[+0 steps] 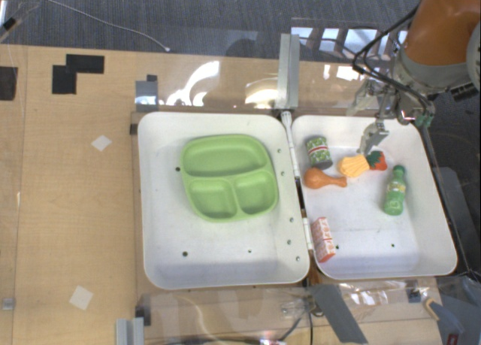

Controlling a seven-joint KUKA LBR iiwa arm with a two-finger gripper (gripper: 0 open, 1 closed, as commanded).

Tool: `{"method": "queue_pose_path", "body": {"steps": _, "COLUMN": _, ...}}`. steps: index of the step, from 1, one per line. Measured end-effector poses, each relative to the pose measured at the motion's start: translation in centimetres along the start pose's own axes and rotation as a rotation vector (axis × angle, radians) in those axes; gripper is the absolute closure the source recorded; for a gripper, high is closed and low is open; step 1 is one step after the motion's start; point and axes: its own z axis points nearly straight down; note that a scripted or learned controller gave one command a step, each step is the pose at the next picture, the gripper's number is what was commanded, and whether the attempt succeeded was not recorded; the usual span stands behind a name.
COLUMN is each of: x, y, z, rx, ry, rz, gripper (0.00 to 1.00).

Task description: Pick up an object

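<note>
The small red-and-white carton (323,238) lies nearest the camera, tucked against the left wall of the right bin (421,257), with open white floor to its right. To the left, the left bin (161,261) holds a smooth light-green divided plate (228,177) of three compartments, with bare floor all round it up to the rim. Past the ridge between the bins, a small green-labelled can (319,151) stands near the right bin's back left, and just below it lies a tan drumstick toy (325,179). Its right end is beside a yellow corn-like piece (354,165), which touches a small red piece (375,160). Further right, apart from them, a glossy green bottle (394,190) lies near the right wall. The gripper (373,138) hangs over the yellow and red pieces; whether its fingers are spread or pressed together cannot be told, and nothing shows between them. Cables crowd the wrist under the orange band (443,13).
</note>
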Motion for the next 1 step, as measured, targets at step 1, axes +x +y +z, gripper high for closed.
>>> {"method": "queue_pose_path", "body": {"steps": 1, "x": -0.26, "y": 0.99, "z": 12.07, "rx": 0.000, "ry": 0.007, "rz": 0.100, "gripper": 0.00}}
